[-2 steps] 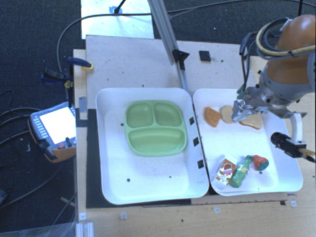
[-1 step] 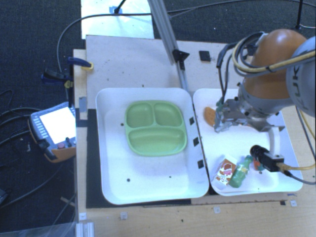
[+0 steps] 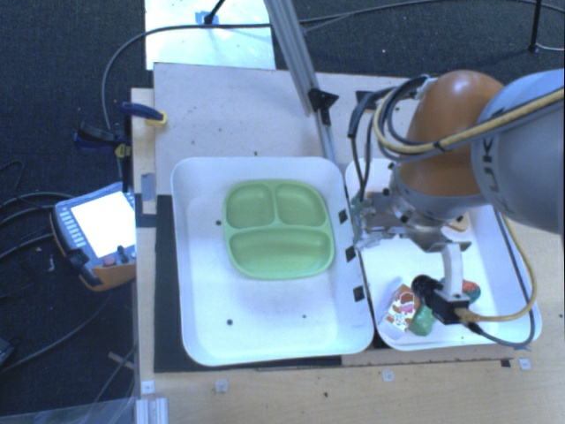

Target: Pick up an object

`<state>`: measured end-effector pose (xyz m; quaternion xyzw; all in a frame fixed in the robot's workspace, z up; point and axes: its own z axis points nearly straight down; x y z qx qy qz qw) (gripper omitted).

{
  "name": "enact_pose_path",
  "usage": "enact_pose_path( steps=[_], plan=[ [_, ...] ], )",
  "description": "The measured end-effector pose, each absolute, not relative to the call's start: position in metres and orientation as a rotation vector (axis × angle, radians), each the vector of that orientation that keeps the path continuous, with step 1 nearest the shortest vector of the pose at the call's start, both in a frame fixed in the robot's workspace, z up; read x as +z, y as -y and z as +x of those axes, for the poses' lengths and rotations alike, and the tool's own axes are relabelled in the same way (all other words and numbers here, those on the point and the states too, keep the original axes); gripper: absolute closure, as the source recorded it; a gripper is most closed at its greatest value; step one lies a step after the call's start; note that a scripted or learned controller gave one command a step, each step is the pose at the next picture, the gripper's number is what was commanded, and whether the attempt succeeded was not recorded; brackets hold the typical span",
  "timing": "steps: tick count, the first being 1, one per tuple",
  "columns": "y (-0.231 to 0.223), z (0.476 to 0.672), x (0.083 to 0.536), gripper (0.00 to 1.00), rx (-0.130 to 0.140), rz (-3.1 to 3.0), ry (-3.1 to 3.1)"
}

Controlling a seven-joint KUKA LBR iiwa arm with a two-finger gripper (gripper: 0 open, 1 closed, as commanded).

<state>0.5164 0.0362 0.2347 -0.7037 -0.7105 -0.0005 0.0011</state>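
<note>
Two white bins, arm (image 3: 450, 140) over the right one.
Gripper (image 3: 372, 226) at right bin's (image 3: 388, 272) 9 o'clock edge, open or closed: cannot tell; red-white packet (image 3: 402, 307), green item (image 3: 422, 322) at 6 o'clock; green plate (image 3: 278, 230) centre of left bin (image 3: 265, 316).

Readable text: none that I can make out anywhere.
Packet (image 3: 402, 308) in the bin (image 3: 384, 272) on the view's right: red and white print, too small for me to read.
Pendant screen (image 3: 95, 222) left of the bench: glowing white, contents washed out.
</note>
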Motion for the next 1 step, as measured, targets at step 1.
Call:
enact_pose_path(
  steps=[1],
  plan=[
    [-0.0927,0.5042,0.2256,1.00,-0.002,-2.208,2.232]
  ],
)
